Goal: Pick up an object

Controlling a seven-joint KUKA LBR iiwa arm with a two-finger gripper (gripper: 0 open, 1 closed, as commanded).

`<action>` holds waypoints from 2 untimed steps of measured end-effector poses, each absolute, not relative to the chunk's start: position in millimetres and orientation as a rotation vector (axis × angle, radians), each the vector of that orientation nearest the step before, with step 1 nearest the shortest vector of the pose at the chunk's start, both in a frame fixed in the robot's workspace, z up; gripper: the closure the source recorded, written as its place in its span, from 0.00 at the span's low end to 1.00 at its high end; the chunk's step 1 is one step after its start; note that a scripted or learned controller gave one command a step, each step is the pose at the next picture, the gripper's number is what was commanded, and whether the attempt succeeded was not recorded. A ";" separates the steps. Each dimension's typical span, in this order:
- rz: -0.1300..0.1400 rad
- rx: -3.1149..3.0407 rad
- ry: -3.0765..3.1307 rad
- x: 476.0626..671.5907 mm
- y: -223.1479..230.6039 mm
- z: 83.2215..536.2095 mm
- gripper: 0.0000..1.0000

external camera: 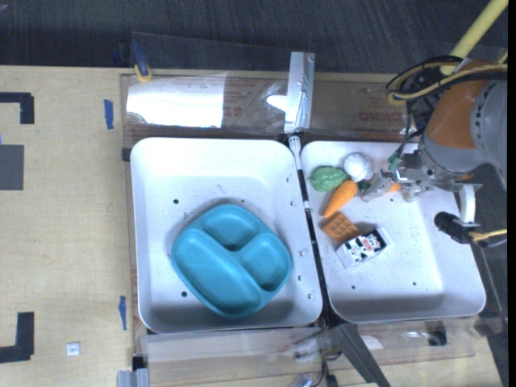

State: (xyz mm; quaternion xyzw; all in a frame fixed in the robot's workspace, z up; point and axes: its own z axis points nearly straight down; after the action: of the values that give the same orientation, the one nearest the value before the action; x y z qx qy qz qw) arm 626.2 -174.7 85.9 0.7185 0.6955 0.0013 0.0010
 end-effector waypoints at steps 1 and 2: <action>-0.010 2.169 2.305 664.3 -193.7 84.3 0.00; 0.000 2.080 2.353 633.8 -193.5 85.9 0.00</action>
State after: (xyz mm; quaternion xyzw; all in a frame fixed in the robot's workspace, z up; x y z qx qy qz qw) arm 633.8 -193.5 85.9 0.6624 0.7492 0.0002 0.0004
